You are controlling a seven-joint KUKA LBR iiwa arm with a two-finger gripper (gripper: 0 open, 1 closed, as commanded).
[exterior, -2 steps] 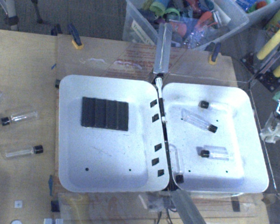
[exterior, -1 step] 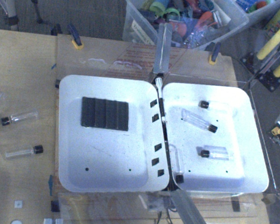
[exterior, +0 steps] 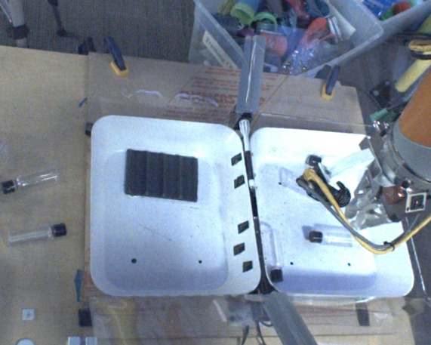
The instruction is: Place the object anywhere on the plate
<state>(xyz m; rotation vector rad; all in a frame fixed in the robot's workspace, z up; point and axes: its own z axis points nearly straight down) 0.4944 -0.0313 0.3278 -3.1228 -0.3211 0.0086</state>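
Note:
The black ribbed plate [exterior: 162, 176] lies flat in the left bin [exterior: 108, 264], towards its far side. A clear vial with a black cap [exterior: 329, 236] lies on its side on the floor of the right bin [exterior: 395, 280]. My gripper [exterior: 369, 208] hangs over the right part of the right bin, just right of and above that vial, with yellow cable looping around it. Nothing shows between the gripper and the vial. A second clear vial [exterior: 271, 255] leans along the right bin's left wall, black cap at its near end.
A divider with black clips [exterior: 241, 201] runs between the bins. Several loose vials [exterior: 34, 232] lie on the bench to the left. A clear tub of coloured objects [exterior: 287, 19] stands behind the bins. Blue clamps [exterior: 118, 61] hold the far board.

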